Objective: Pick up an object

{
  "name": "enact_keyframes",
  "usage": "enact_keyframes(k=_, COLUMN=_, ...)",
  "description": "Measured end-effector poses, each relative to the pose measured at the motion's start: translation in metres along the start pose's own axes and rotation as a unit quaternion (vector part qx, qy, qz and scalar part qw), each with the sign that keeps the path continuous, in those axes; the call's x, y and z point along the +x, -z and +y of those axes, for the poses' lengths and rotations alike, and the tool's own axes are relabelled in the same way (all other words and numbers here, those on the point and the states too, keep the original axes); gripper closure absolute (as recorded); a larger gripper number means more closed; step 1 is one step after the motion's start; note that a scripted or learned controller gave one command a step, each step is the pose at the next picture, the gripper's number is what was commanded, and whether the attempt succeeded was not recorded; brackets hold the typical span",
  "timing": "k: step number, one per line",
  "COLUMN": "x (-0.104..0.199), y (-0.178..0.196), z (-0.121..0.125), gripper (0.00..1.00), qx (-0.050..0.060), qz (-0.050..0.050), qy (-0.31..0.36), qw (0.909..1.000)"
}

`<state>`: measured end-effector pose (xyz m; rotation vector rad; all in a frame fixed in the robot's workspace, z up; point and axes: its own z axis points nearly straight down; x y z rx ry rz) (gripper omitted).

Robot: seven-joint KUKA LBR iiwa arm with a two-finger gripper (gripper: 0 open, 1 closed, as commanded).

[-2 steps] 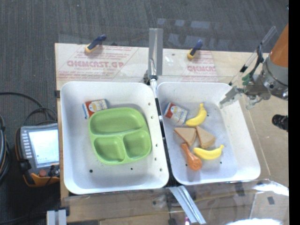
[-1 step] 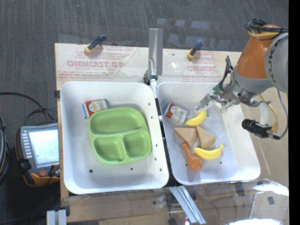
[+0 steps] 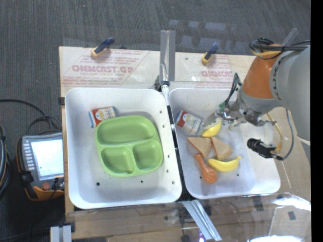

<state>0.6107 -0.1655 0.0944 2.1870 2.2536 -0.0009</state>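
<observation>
The right bin holds several toy foods. A small yellow piece lies near its middle, with a carton to its left. Two bread slices sit below them, then a yellow banana and an orange carrot-like piece. My gripper hangs low over the bin, just above and to the right of the small yellow piece. The wrist hides how it stands, and I see nothing held in it.
The left bin carries a green divided plate and a small carton at its upper left. A black cable loop dangles from the arm over the right bin's right side. A metal post stands between the bins at the back.
</observation>
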Motion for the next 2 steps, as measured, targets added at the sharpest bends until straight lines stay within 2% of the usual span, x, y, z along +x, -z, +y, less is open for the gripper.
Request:
enact_keyframes(k=1, x=0.002, y=0.008, z=0.0, gripper=1.0, qx=0.0, qz=0.002, qy=0.0, qw=1.0)
enact_keyframes(k=2, x=0.041, y=0.13, z=-0.027, gripper=1.0, qx=0.0, qz=0.002, qy=0.08, qw=0.9968)
